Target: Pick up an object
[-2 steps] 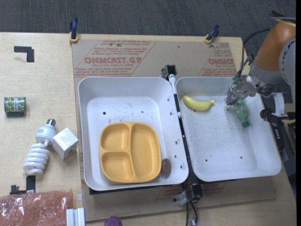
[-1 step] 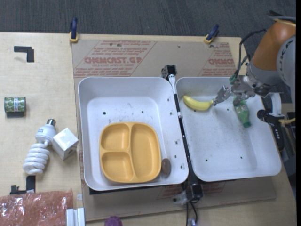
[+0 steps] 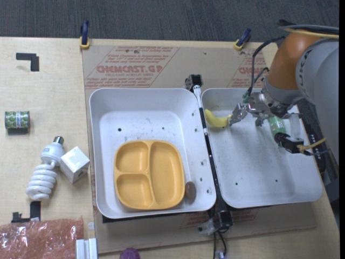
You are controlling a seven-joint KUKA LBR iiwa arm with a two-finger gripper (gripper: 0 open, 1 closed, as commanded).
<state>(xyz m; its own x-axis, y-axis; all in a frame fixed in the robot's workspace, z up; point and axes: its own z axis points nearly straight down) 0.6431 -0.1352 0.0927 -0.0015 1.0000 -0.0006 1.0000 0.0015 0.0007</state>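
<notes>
The gripper (image 3: pixel 237 114) hangs low in the right bin (image 3: pixel 269 190), by its far-left corner, right at the end of the yellow banana (image 3: pixel 215 118); whether it is spread or pinching cannot be told. The banana lies close against the bin's left wall, so 1 risk is a finger striking that wall, or the curved fruit sliding away along it.

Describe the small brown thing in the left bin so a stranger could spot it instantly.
Find the left white bin, which holds a yellow divided tray. The brown pebble-like object sits against the tray's lower right corner. It is the bin's only small, dark, rounded item.
</notes>
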